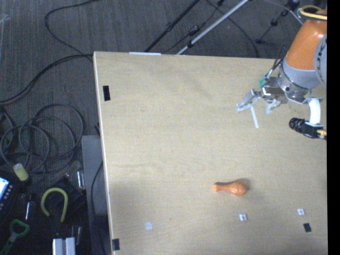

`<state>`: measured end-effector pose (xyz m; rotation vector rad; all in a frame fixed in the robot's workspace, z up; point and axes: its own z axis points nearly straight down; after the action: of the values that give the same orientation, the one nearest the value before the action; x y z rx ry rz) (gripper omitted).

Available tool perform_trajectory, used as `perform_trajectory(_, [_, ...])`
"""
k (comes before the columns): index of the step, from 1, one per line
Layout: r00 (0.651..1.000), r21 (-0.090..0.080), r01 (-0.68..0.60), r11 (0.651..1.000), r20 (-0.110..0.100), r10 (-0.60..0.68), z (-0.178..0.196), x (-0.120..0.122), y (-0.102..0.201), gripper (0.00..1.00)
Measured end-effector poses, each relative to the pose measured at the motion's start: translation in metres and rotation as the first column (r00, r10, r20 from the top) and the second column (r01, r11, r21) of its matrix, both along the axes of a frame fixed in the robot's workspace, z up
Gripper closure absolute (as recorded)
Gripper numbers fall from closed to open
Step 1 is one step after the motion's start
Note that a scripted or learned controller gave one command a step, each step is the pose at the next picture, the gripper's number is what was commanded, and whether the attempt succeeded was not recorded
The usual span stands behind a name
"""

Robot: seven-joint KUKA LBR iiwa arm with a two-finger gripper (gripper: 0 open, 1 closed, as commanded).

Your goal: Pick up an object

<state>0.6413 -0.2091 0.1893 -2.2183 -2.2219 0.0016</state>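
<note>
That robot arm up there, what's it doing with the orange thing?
Nothing yet. The robot arm reaches in from the right, and its claw hangs over the bare tan table top. The orange thing, shaped a bit like a little gourd, lies alone nearer the front edge, well apart from the claw. Nobody has picked it up.

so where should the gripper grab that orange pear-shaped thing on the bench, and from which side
Probably at the narrow neck of the orange object, coming straight down from above. It lies flat on the wooden bench top, slim end pointing left in the view and fat bulb to the right, with bare surface all round it. Fingers set across the neck should slip less than on the rounded bulb. The gripper sits up and right of it.
</note>
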Motion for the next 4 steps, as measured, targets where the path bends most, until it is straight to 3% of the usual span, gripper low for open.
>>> perform_trajectory(1, [0.998, -0.005, -0.058, 0.998, -0.001, 0.058, -0.106, 0.027, -0.014, 0.0])
perform_trajectory(2, [0.922, -0.002, -0.388, 0.922, 0.001, 0.388, -0.105, 0.027, 0.031, 0.0])
perform_trajectory(3, [0.82, -0.001, -0.573, 0.82, 0.001, 0.573, -0.105, 0.027, 0.082, 0.0])
perform_trajectory(4, [0.82, 0.0, -0.572, 0.82, 0.004, 0.572, -0.096, 0.028, 0.083, 1.0])
